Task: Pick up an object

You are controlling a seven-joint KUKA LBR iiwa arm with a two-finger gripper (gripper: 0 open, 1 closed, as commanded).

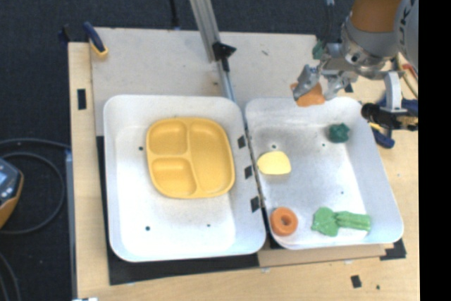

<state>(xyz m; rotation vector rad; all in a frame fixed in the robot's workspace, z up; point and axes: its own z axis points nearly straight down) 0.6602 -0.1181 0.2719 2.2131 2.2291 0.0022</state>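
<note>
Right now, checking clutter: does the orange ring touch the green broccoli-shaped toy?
Apart. The camera view shows bare white bin floor between the orange ring and the green broccoli-shaped toy.

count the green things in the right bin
2: a small dark green piece near the far right corner, and a bigger light green toy by the near edge, right of the orange ring.

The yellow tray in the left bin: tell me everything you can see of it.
The yellow tray is a rounded-corner plate of smooth, plastic-looking material, split into three compartments: one long one on the right side and two smaller ones on the left. All three hold nothing. It lies flat, right side up, slightly rotated, near the middle of the left bin, resting on the bin's floor. Nothing else touches it.
</note>
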